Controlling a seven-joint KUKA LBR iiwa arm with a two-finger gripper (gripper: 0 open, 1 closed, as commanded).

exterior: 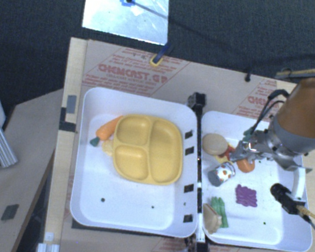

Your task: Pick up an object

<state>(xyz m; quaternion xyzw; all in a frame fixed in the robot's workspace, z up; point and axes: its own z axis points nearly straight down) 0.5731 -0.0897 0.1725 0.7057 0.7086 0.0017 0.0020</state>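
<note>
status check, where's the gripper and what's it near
Gripper low in right white bin, over orange round toy; grip unconfirmed. Tan bun, small silver can crowd alongside. Purple grape cluster apart.

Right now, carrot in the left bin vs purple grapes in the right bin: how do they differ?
The carrot is orange, long and tapered; the purple grapes form a short, lumpy cluster. The carrot lies tucked against the yellow divided plate, partly under its rim; the grapes lie apart on bare bin floor. Both look like toy food, and the end effector touches neither.
</note>
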